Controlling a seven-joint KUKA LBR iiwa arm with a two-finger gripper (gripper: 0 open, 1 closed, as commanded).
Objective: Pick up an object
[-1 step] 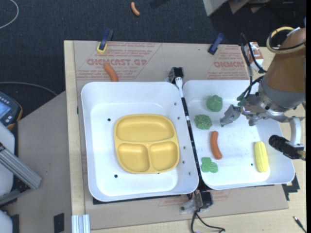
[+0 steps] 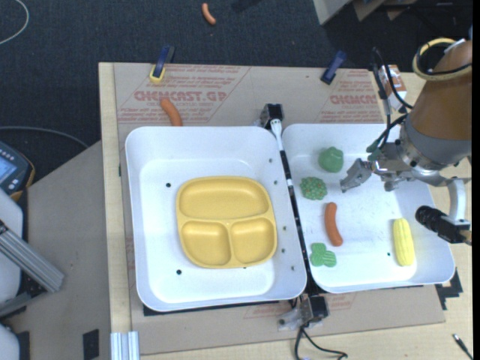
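Bench holds two shallow white bins side by side. Left white bin (image 2: 142, 201) carries a yellow plastic divided plate (image 2: 225, 221) with three compartments, sitting about centre. Right white bin (image 2: 360, 276) carries the loose pieces: a dark green rounded plastic vegetable (image 2: 331, 158) at the far side, a green plastic broccoli floret (image 2: 313, 188) just nearer, an orange-red plastic sausage (image 2: 333, 224) about mid-bin, a small green leafy plastic piece (image 2: 323, 256) at the near left, and a yellow plastic corn cob (image 2: 403, 241) toward the right.

The grey arm enters from the right, and its gripper (image 2: 371, 172) hangs over the far half of the right bin, to the right of the broccoli and the green vegetable. Fingers appear spread apart, one dark fingertip angled down-left toward the broccoli; nothing lies between them.

Progress, as I judge it: pick not yet made. Every piece lies on the bin floor; none is lifted. Left to do: descend, close on something, raise it.

Likeliest targets are the broccoli or the sausage, both near the fingertips. The sausage's long axis runs near-to-far, tilted slightly so its far end leans left. The corn cob lies near-to-far as well. The broccoli is lumpy, with no clear axis.
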